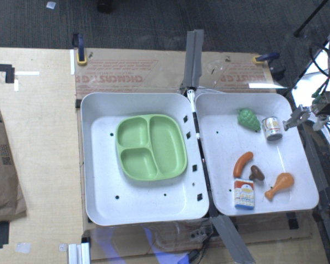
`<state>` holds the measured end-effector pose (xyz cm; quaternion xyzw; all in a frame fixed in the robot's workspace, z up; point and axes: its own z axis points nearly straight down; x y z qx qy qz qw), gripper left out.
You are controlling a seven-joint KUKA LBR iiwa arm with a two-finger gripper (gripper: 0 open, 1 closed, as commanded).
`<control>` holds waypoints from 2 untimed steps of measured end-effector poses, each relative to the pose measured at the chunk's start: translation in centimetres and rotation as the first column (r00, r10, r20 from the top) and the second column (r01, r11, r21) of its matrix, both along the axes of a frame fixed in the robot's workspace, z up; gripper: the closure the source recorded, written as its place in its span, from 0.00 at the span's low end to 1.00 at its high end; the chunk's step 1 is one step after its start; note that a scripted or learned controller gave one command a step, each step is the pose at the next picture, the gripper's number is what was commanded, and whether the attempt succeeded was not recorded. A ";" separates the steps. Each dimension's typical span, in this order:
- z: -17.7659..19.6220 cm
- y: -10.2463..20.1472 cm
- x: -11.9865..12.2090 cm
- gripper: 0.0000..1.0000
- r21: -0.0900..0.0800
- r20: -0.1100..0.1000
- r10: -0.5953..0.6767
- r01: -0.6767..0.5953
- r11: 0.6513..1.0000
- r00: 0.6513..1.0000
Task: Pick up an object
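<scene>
1. The jaws sit at the right edge of the right bin. They look small and a bit blurry, so I cannot tell if they are spread or pressed together. Nothing shows between them.

2. A little silver can lies just beside the jaws, on the side toward the middle of the bin. It is tipped on its side. I cannot tell if the jaws touch it.

3. A bumpy green toy is a bit farther from the jaws, past the can. It is very near the can.

4. Other toys lie well apart from the jaws, toward the front of the bin. There is an orange sausage, a small brown lump, a chicken leg and a little box. The sausage, the lump and the box crowd close together, so they would be hard to grab one at a time.

5. The left bin is far from the jaws. It holds a green plate with three parts. I think it waits there as a spot to put things.

6. I think the can is the thing to pick, because it is closest. It is round and lying down, so it could roll away.

7. No toy has been lifted yet.
</scene>
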<state>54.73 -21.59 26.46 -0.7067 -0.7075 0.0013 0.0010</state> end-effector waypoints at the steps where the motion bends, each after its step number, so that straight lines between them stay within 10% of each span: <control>1: -14.6 3.7 0.2 0.00 0.000 0.000 -0.072 0.072 0.997 0.997; 2: -17.2 8.8 -1.3 0.00 0.002 0.001 0.230 -0.230 0.973 0.973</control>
